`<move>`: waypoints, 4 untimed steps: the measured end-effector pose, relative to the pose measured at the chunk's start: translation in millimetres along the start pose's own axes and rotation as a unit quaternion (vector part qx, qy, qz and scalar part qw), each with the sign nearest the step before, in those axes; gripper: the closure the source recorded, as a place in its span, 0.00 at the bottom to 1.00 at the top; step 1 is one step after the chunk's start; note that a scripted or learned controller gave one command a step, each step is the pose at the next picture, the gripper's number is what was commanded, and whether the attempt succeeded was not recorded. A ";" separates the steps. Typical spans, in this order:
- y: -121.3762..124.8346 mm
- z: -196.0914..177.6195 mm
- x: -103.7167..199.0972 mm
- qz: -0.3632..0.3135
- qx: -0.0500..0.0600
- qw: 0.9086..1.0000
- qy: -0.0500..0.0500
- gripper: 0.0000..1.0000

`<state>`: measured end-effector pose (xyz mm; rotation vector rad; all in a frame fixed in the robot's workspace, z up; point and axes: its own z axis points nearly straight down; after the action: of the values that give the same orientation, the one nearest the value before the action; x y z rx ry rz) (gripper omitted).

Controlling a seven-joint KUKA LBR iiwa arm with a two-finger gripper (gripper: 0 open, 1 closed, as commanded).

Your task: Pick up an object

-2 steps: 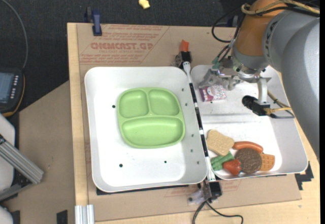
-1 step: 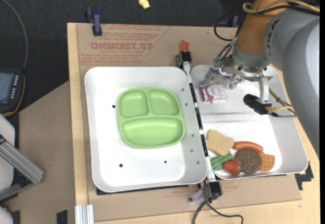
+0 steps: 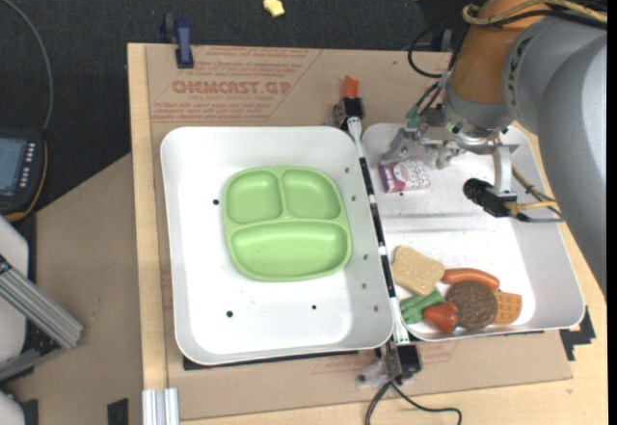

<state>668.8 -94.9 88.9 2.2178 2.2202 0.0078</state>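
- A worktop (image 3: 241,86) of brown board is seen carrying two white bins side by side.
- The left bin (image 3: 193,307) holds a green divided plate (image 3: 286,222), set near its centre with the two small compartments toward the far edge.
- The right bin (image 3: 540,269) holds the candidate objects. A purple-and-white packet (image 3: 405,175) lies in the far left corner, close to the wall shared by the bins.
- A cluster of toy food is grouped at the near left corner: a cracker (image 3: 416,269), a green piece (image 3: 418,305), a tomato (image 3: 441,316), a sausage (image 3: 470,278), a brown patty (image 3: 473,304) and a waffle (image 3: 509,307).
- The gripper (image 3: 431,146) is positioned over the far end of the right bin, just beyond and to the right of the packet.
- The state of the fingers cannot be told; the fingertips are not resolved against the bin floor.
- The packet is judged the nearest object: it lies just toward the near left of the gripper, long axis roughly across the bin. The food cluster lies well apart, toward the near edge.
- No object is seen held; the pick is judged not yet made.
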 end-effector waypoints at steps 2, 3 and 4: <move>1.9 -12.5 2.7 0.001 -0.004 1.000 -0.001 1.00; 1.3 -11.3 2.8 0.001 -0.003 1.000 -0.001 0.00; -0.6 0.0 -90.3 0.004 -0.002 1.000 -0.002 0.00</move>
<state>668.3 -185.1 88.8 2.2220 2.2081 0.0088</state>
